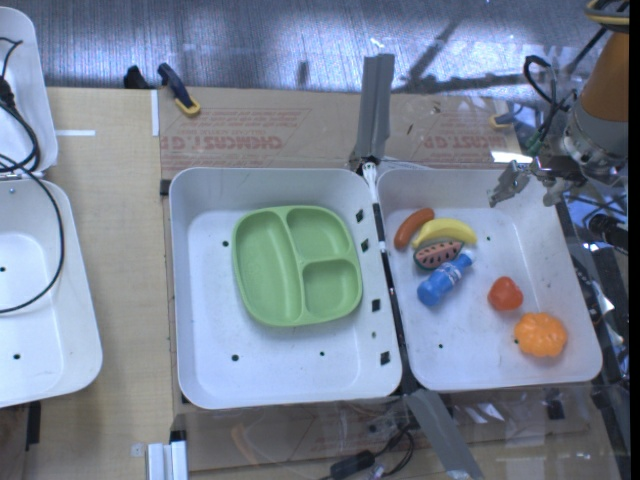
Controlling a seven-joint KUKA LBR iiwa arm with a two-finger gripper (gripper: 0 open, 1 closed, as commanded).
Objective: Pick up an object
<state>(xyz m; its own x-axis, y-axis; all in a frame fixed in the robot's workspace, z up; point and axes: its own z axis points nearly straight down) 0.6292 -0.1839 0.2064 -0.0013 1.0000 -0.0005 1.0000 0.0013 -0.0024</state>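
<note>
The right bin [560, 258] holds several toy foods. An orange-red sausage [413, 226], a yellow banana [446, 231] and a watermelon slice [438, 254] lie bunched at its upper left, with a blue bottle [443, 280] just below them. A red fruit [505, 293] and an orange [541, 334] sit toward the lower right. My gripper [524, 190] hangs over the bin's far right corner, well apart from all of them. Its fingers are spread open with nothing between them.
The left bin [200, 308] carries a green divided plate [297, 264]. A grey divider post [376, 108] rises between the bins at the back. A white tub [30, 298] with a black cable stands at the far left. Cables hang by the arm at the right.
</note>
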